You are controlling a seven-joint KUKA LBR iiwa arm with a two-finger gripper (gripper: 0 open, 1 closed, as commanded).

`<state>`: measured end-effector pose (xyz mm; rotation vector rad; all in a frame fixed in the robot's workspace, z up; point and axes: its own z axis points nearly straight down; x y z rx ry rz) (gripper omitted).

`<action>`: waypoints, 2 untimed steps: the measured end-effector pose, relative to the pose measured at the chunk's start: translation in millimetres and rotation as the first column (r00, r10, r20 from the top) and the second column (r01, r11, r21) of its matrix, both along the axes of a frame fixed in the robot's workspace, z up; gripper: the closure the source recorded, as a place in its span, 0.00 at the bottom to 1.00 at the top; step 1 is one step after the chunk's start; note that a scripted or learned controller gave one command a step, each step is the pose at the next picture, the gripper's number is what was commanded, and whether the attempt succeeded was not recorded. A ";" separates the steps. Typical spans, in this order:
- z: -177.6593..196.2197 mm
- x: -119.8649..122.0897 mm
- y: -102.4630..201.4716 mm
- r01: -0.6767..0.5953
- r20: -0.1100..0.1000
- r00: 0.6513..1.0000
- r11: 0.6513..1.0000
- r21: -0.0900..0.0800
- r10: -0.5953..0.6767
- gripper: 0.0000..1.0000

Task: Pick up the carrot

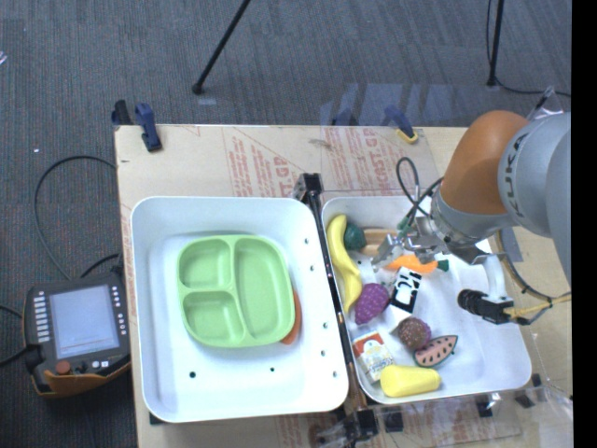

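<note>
Nearest the front edge of the right bin (504,367) lay a yellow pear-like piece (409,380), with a small carton (373,353) just left of it and a watermelon slice (435,349) and a brown ball (412,330) slightly behind. Farther back sat a purple fruit (371,301) beside a banana (341,258) along the bin's left wall. At mid-bin the gripper (403,259) hovered over the carrot (417,263), whose orange body showed just under the fingers; whether they were clenched on it could not be told, the spot being cluttered. The left bin (154,343) carried a green divided plate (235,290) toward its centre, with something orange (295,317) under its right rim.
</note>
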<state>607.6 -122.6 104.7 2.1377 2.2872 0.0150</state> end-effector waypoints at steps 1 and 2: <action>10.8 0.5 -1.9 0.009 0.002 1.000 1.000 0.001 -0.009 1.00; 10.1 0.1 -2.2 0.011 0.001 1.000 1.000 0.001 -0.011 0.00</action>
